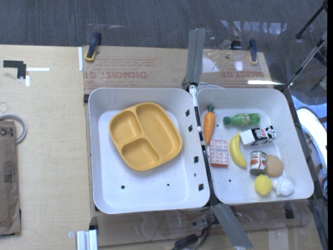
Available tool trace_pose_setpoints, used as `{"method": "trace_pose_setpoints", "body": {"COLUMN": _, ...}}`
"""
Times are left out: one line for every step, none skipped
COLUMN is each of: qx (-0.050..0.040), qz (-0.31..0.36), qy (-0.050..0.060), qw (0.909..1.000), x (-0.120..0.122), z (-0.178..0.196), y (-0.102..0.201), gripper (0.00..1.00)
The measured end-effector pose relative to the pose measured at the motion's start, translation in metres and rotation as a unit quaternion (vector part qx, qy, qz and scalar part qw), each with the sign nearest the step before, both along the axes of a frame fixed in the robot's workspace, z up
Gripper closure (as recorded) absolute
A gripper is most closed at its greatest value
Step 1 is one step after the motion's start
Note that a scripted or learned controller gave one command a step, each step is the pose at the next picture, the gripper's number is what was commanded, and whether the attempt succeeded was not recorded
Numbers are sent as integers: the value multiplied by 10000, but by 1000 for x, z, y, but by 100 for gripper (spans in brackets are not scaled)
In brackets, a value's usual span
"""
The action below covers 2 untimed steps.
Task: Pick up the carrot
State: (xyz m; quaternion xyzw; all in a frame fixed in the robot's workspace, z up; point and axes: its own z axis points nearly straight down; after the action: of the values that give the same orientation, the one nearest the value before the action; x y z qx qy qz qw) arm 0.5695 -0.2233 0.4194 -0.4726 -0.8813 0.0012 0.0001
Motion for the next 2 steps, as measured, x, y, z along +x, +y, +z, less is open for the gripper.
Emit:
{"method": "trace_pose_setpoints", "body": {"qx": 3, "qz": 290, "qy": 6, "qw": 9996, "x": 91, "z": 19, "y": 1, "gripper": 100}}
{"method": "trace_pose_setpoints", "body": {"qx": 6, "qz": 1681, "qy": 2, "qw": 9858, "x": 91, "z": 20, "y": 9, "gripper": 100}}
